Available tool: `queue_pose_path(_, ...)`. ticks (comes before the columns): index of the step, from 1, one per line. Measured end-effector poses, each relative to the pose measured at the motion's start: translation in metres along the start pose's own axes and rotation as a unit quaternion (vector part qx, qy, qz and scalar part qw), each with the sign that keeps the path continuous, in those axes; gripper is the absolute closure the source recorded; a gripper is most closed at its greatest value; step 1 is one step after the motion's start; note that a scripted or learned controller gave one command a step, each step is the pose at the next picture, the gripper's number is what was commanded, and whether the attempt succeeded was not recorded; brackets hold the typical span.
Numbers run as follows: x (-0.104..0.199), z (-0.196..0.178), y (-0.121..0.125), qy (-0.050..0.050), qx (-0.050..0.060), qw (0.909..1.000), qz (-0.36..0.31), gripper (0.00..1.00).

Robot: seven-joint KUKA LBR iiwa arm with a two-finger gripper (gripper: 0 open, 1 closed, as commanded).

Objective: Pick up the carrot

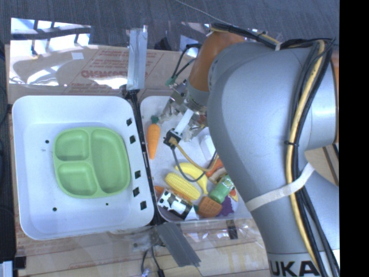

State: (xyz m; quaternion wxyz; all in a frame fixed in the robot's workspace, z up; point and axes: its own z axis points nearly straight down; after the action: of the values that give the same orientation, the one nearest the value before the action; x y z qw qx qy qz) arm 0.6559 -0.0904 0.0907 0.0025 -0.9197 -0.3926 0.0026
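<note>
Start at the near end of the right bin [151, 209], where the toys pile up: a black-and-white cow-patterned piece [173, 202], a corn cob [183, 184], a banana [192, 171] and a green-topped item [221, 190] lie touching one another, and the arm's big grey body [259, 131] covers the right part of that heap, so you cannot count what sits under it.

Further up, the carrot [153, 139] lies alone against the bin's left wall, orange body pointing toward you and its green top at the far end, apart from the pile. Just to its right and slightly farther hangs the claw [180, 115]; the carrot is plainly not between its fingers. Whether the fingers are spread or closed you cannot tell (the wrist hardware and cable muddle the outline).

Judged from this, you are at the approach step, with the grasp not yet made. The next move calls for shifting the claw left over the carrot's middle, lining the fingers across its narrow width, and descending without jamming a finger on the bin wall beside it.

Across in the left bin [26, 172], a green divided plate [91, 161] lies flat, well away from the work. Beyond the bins, glare on the surface [69, 68] washes out detail.
</note>
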Motion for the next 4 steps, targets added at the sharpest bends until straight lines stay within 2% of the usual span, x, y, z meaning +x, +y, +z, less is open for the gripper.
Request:
queue_pose_path(1, -0.024, 0.001, -0.015, -0.001, 0.001, 0.9836, 0.180, 0.00)
queue_pose_path(2, -0.012, -0.001, 0.001, 0.002, -0.001, 0.9554, 0.295, 0.00)
queue_pose_path(4, -0.019, 0.001, -0.017, 0.000, 0.001, 0.9549, 0.297, 0.00)
